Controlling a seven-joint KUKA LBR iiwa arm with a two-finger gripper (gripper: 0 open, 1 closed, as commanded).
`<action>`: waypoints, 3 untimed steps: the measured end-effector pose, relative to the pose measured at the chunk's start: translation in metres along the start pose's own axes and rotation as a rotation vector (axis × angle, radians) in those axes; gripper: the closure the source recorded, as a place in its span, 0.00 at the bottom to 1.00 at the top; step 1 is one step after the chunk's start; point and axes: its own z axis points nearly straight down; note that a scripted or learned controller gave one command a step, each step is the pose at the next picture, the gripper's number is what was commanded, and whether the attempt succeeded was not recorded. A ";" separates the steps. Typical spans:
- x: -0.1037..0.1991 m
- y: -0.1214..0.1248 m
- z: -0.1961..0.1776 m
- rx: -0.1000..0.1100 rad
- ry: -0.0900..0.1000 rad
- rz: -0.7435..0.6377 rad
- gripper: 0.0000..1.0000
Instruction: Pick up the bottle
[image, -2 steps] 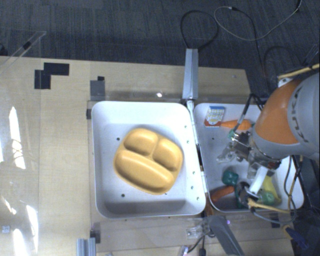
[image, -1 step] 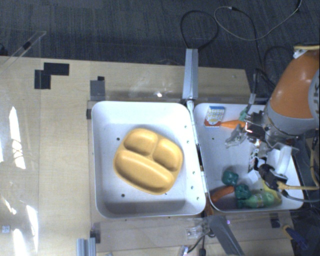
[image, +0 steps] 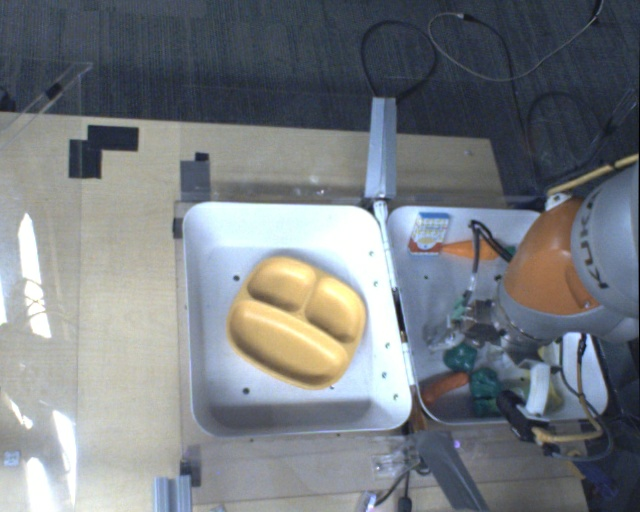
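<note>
While the arm (image: 560, 270) hung over the right bin (image: 430, 290): the pick was judged not yet complete.
Arm: grey with an orange band, reaching in from the right of the view and covering the right half of that bin.
Hand (image: 470, 325): low among the clutter at mid-bin. Whether it was apart, together or clamped on anything could not be told from this view.
Bottle: not identifiable with certainty. The likeliest candidate was the dark green item (image: 484, 388) near the front wall of the right bin, just below the hand in the view.
Candidate contact: whether it was touching the hand or merely beside it could not be resolved. Nothing was seen lifted clear of the bin floor.
Other right-bin contents: a second green piece (image: 461, 356) just beside the hand; an orange-red elongated item (image: 445, 383) at the front left corner; an orange item (image: 460, 250) and a printed card (image: 428, 232) near the rear wall.
Left bin (image: 210, 300): held one yellow lobed item (image: 298, 320), well apart from the hand.
Worktop (image: 120, 300): pale wood, carrying both bins side by side.
Done: approach to the bin judged to hold the bottle.
Left: a confirmed grip on the bottle and a lift clear of the bin.
</note>
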 end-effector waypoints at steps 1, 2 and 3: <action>-0.019 0.010 -0.062 -0.003 0.000 0.191 0.00; 0.039 -0.014 -0.080 -0.001 0.000 0.360 0.00; -0.010 -0.006 -0.003 0.000 0.000 0.480 0.00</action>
